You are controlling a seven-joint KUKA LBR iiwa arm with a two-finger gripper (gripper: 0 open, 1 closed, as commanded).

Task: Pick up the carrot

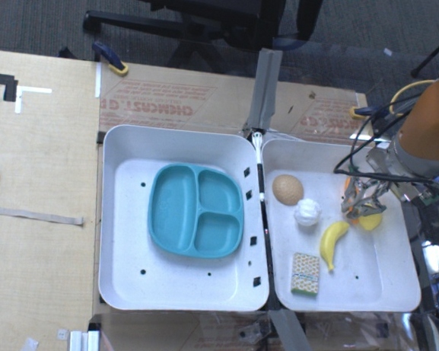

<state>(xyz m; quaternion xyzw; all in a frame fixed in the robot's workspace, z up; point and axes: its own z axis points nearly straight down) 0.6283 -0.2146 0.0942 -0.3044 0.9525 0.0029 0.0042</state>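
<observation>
Fingers of the gripper (364, 200) hang low over the right bin (392, 297), near its back right corner, pinching the carrot (349, 196), whose orange shows at their left side; a yellow thing (370, 219) sits just beneath them. Beside them toward the bin's middle lie a banana (333, 243), a small white object (307, 211) and a brown egg-like ball (287, 189); a sponge (305, 274) rests near the front edge. Open floor lies along the right bin's front right. A teal divided plate (196, 210) sits in the left bin (120, 269).
</observation>
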